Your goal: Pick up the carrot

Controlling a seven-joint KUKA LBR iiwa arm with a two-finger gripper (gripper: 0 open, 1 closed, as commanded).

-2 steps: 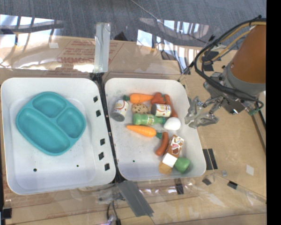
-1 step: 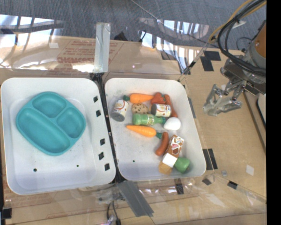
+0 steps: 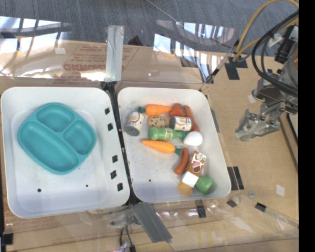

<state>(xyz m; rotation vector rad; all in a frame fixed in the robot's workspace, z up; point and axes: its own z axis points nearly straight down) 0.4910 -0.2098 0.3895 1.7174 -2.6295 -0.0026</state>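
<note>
Carrot [image 3: 158, 146] beside green bottle [image 3: 165, 135]

Grey metal pincer [image 3: 257, 126] beneath black and yellow cables [image 3: 262, 20].

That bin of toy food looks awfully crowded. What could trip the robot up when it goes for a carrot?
The lower carrot lies close to a green bottle and a sausage, so the end effector might nudge or grab those instead. A second carrot at the bin's far edge could confuse the choice, and the wall there may block a grasp.
</note>
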